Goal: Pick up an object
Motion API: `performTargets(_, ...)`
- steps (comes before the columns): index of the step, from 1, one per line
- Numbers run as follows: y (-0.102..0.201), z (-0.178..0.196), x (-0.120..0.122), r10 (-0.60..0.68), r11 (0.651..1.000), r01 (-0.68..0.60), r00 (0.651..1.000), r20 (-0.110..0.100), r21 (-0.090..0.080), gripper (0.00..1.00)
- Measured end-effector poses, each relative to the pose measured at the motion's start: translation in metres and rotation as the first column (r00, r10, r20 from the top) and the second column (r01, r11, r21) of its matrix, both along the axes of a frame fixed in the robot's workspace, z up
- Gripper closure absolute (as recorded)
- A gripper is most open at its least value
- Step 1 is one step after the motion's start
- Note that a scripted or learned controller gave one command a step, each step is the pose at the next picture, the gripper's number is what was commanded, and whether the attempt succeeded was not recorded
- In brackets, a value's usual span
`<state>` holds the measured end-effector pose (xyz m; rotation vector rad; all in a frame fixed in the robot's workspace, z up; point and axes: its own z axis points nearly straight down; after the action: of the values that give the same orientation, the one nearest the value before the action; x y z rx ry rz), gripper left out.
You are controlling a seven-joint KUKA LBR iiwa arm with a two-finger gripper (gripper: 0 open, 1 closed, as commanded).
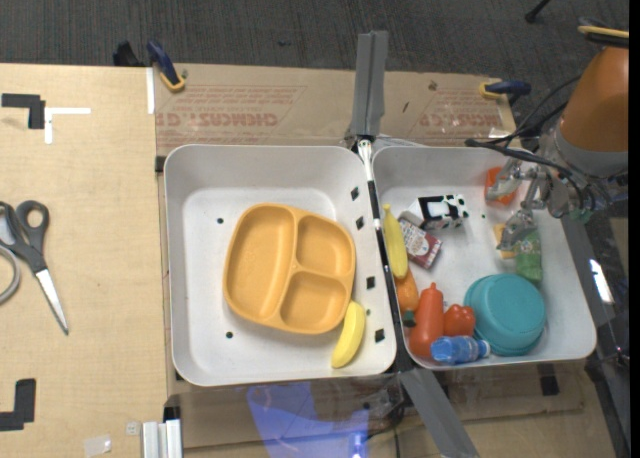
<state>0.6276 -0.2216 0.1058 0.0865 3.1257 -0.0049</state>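
The grey arm with the orange band [600, 96] reaches in from the right over the far right corner of the right shallow white bin [575, 331], its wrist angled down and leftward so that the claw [520, 221] hangs low over a small green-and-yellow packet [527, 254] lying by the bin's right wall; whether the claw is open or closed cannot be told, and nothing is plainly seen between it. In that bin a slim yellow banana [396, 242] lies with its long axis running near to far along the left wall, beside a red ketchup-shaped bottle [429, 318] pointing the same way, a teal round bowl [508, 312] and a black-and-white toy [442, 211]. The left white bin [190, 346] holds an orange divided plastic plate [290, 268] and a second yellow banana [349, 335], tilted near to far at the plate's near right edge.
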Motion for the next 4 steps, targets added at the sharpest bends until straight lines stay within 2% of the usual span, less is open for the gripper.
performTargets(1, 0.0, -0.011, 0.004, -0.133, 0.991, 0.133, 0.991, -0.007, 0.003, 0.0)
performTargets(2, 0.0, 0.001, 0.007, -0.131, 0.991, 0.131, 0.991, 0.001, 0.002, 1.0)
performTargets(3, 0.001, 0.0, 0.006, -0.131, 0.991, 0.131, 0.991, 0.0, 0.002, 0.0)
performTargets(4, 0.0, -0.012, -0.006, -0.209, 0.978, 0.209, 0.978, -0.01, 0.004, 0.0)
